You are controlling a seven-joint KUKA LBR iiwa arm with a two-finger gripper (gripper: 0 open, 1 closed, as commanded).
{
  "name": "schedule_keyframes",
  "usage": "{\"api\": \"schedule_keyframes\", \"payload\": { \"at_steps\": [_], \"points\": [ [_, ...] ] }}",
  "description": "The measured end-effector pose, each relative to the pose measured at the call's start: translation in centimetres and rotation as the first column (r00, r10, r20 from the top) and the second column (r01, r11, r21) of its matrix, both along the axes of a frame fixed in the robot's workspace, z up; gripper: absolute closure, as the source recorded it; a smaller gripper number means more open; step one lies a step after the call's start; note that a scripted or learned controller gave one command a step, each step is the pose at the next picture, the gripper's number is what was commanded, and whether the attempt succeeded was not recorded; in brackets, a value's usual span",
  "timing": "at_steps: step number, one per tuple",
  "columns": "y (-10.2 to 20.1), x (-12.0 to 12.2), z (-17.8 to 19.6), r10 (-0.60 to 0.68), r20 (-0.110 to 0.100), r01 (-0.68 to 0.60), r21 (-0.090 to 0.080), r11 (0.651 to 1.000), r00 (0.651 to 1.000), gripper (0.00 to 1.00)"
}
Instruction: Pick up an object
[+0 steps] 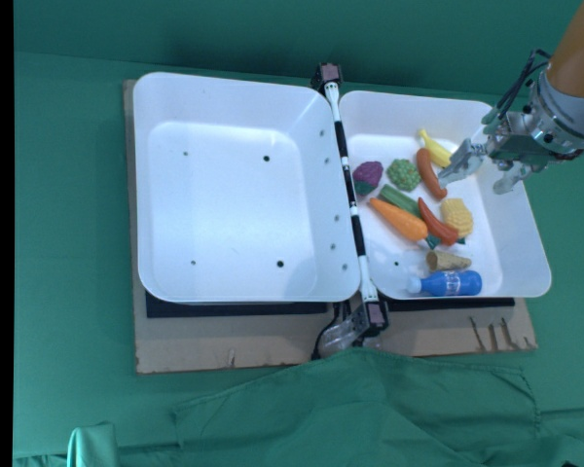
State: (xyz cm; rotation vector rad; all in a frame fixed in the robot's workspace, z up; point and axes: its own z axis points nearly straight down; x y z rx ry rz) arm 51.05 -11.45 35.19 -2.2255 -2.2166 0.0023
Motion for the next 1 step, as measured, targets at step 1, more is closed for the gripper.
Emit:
{"api": "schedule_keyframes", "payload": {
  "at_steps": [1],
  "points": [
    [-0.14, 0.14, 1.08, -0.003, 0.003, 0.003, -0.002, 1.0, 1.0, 1.0]
  ]
}}
